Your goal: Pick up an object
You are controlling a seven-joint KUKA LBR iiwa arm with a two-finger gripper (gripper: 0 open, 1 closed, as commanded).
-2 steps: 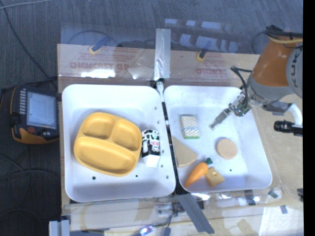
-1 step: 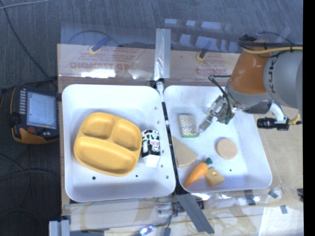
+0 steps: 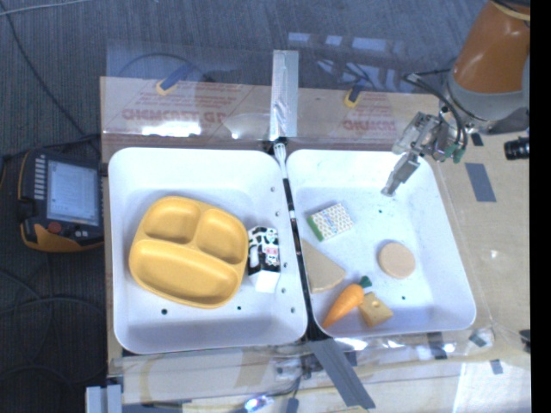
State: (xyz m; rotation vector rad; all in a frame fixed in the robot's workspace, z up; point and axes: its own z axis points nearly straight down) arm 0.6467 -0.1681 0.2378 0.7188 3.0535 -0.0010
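Note:
My gripper (image 3: 399,175) hangs over the far right part of the right bin (image 3: 448,231), with nothing visible between its fingers. Below it in that bin lie a green-and-white checked block (image 3: 332,220), a round tan disc (image 3: 397,260), a tan wedge (image 3: 320,270), an orange carrot (image 3: 343,303) and a small yellow cheese piece (image 3: 375,310). The left bin (image 3: 129,179) holds a yellow divided plate (image 3: 189,249) and a small black-and-white carton (image 3: 264,251) beside the divider.
The arm's orange band (image 3: 492,46) and grey wrist reach in from the upper right. A handheld pendant (image 3: 56,198) lies left of the bins. Cardboard and clear plastic sheets lie behind both bins.

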